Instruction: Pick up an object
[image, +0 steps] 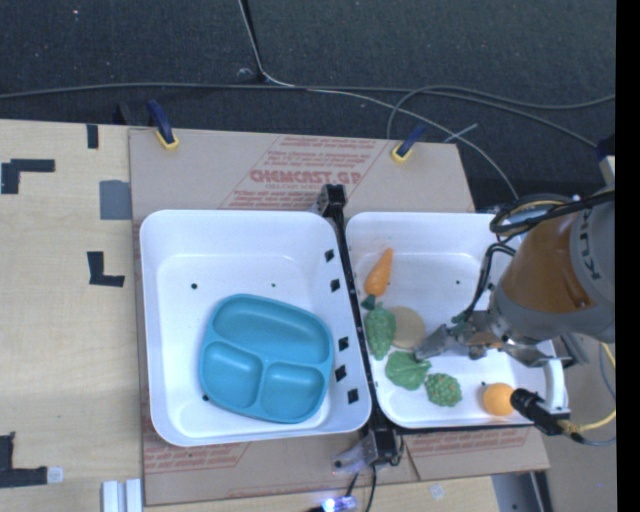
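Five toys in right bin (452, 232) | orange carrot (378, 271) tapered | hand (437, 346) grip: cannot tell

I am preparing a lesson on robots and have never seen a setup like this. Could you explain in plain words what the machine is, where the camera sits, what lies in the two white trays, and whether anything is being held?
The picture comes from one camera fixed above the bench, looking down at a slant. The grey and orange shape at the right is a robot arm; its gripper, a two-finger claw, reaches into the right bin. Whether the claw is open or shut is hard to tell, and nothing can be seen between its fingers.

The left bin holds a blue divided plate. The right bin holds toy food: an orange carrot, a beige round piece, three green vegetables, and an orange ball near the front corner. Both bins rest on a cardboard sheet.
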